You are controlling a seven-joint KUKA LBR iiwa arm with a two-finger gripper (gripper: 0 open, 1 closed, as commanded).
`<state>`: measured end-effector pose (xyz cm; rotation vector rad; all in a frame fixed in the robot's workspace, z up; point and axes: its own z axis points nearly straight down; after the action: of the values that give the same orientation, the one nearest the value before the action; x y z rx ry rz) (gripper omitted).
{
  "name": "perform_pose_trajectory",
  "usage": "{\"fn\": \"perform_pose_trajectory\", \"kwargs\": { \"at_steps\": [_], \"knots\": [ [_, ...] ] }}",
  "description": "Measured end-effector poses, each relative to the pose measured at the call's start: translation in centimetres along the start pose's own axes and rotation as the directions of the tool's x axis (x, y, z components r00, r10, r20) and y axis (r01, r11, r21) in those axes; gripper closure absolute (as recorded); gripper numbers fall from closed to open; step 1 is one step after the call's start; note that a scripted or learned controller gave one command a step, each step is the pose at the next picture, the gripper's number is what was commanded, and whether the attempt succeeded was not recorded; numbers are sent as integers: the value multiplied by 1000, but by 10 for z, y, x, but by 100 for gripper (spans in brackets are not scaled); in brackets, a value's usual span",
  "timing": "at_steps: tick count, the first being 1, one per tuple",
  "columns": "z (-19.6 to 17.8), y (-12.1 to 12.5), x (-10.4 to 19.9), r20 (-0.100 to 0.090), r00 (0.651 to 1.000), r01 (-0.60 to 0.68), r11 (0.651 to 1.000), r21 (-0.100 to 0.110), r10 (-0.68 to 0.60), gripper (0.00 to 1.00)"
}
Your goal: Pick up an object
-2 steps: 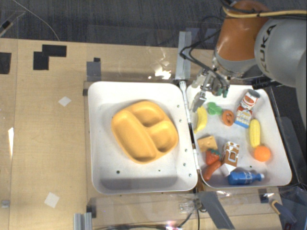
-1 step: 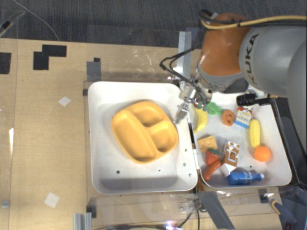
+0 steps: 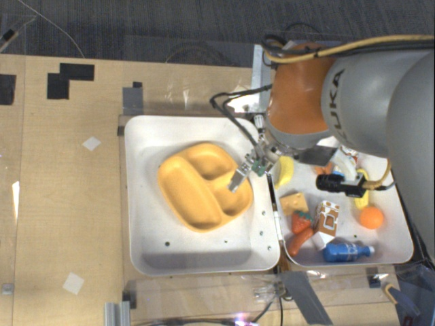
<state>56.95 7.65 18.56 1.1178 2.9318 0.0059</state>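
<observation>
Gripper (image 3: 239, 179) over yellow divided dish (image 3: 202, 185)'s 3 o'clock rim, finger state unclear; dish long axis 10–4 o'clock.

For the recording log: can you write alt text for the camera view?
The grey arm's gripper reaches down over a yellow divided tray in the left white bin. The right bin holds small items, including an orange ball and a blue bottle.

arm (image 3: 380, 94): large smooth grey casing, rounded, dark "KUKA" lettering partly visible | orange band (image 3: 297, 94): glossy, at 9 o'clock of the grey shell | cables: black, looping off the band toward 9 o'clock | gripper (image 3: 239, 179): slim, metallic grey, small green part above
</observation>
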Motion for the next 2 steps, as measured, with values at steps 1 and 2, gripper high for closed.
{"fn": "perform_pose_trajectory", "kwargs": {
  "at_steps": [1,2],
  "knots": [
    [91,33,42,5,954,-301,954,-10,301,0],
    [-5,-8,-24,7,938,-346,938,-8,346,0]
  ]
}}
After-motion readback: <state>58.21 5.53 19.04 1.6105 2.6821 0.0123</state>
